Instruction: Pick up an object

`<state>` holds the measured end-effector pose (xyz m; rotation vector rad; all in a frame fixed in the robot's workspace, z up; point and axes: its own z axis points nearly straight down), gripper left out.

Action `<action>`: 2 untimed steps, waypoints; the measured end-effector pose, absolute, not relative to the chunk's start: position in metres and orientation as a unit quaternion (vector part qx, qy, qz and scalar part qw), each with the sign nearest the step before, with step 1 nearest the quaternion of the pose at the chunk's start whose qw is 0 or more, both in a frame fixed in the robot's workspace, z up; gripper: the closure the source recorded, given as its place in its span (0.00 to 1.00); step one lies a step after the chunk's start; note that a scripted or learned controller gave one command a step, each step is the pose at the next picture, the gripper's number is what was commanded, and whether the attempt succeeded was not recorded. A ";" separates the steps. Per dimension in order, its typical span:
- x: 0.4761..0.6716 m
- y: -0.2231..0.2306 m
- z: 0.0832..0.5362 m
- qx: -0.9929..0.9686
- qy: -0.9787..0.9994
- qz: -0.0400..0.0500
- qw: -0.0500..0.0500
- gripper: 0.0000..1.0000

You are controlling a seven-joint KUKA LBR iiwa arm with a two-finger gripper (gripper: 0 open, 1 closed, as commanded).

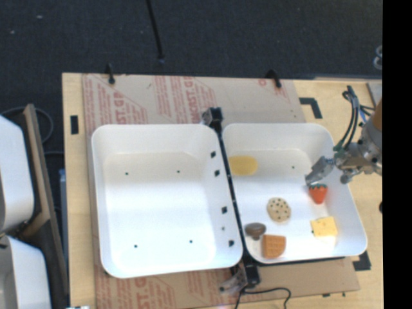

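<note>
The right bin [302, 137] holds several small items. A flat yellow oval [243, 166] lies near the divider. A round speckled cookie [279, 209] sits mid-bin, with a brown lump [255, 230] and an orange block [273, 246] at the front left. A yellow cheese-like cube [324, 226] is at the front right. A small red-orange piece with a green top [318, 194] sits by the bin's right wall. My gripper [320, 174] reaches in from the right and hangs directly over that piece, touching or nearly touching its top.
The left bin [129, 140] stands beside the right one, with a black divider strip [222, 172] between them. Both rest on a cardboard sheet [161, 98] on the wooden bench. Cables [351, 118] run down along the arm at the right.
</note>
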<state>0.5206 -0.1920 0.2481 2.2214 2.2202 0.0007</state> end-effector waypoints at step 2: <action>0.509 -0.147 0.099 0.709 0.705 -0.002 -0.002 0.00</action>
